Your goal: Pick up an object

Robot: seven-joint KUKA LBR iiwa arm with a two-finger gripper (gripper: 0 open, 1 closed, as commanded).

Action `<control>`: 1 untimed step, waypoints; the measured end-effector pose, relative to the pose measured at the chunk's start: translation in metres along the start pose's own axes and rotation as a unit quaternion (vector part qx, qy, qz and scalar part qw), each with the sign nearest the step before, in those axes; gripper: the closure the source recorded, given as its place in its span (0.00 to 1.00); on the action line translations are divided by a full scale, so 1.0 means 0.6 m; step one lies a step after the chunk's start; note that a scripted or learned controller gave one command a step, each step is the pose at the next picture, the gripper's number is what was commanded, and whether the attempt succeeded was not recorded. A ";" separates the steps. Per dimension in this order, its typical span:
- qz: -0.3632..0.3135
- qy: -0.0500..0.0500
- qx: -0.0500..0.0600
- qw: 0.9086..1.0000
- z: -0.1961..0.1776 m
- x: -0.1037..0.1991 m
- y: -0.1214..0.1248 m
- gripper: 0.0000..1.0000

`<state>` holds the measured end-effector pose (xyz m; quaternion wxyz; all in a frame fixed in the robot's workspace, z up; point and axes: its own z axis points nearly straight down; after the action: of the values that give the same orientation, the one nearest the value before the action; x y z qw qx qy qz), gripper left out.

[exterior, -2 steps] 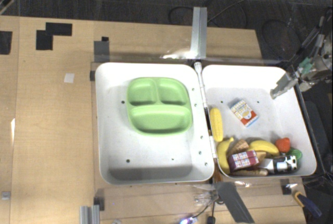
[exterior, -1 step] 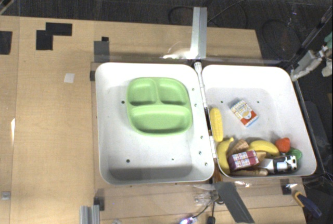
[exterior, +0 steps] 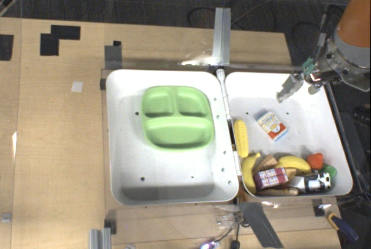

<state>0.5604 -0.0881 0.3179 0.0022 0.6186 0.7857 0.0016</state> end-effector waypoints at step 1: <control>0.010 0.000 0.001 1.000 0.291 -0.035 -0.018 0.00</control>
<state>0.5558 -0.1109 0.1432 0.0011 0.6268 0.7792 0.0010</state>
